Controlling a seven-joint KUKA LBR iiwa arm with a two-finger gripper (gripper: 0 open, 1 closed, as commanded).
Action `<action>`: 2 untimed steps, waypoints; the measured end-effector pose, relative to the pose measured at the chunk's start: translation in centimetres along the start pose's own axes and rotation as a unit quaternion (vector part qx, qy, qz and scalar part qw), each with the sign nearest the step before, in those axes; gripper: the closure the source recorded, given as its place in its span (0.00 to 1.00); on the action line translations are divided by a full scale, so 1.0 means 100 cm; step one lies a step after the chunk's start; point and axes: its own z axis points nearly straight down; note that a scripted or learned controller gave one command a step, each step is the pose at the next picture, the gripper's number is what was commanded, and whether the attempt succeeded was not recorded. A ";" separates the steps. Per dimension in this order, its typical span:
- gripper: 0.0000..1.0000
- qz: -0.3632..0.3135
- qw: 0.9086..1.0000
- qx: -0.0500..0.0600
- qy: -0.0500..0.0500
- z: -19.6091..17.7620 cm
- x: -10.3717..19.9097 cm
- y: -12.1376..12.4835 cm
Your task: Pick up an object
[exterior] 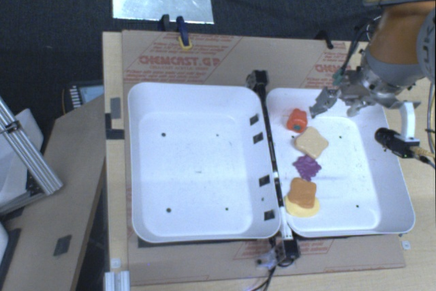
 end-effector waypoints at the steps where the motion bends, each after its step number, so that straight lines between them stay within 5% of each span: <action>1: 0.00 0.003 1.000 0.006 0.002 0.093 -0.033 -0.098; 2: 1.00 0.000 1.000 -0.001 0.000 0.078 -0.032 -0.091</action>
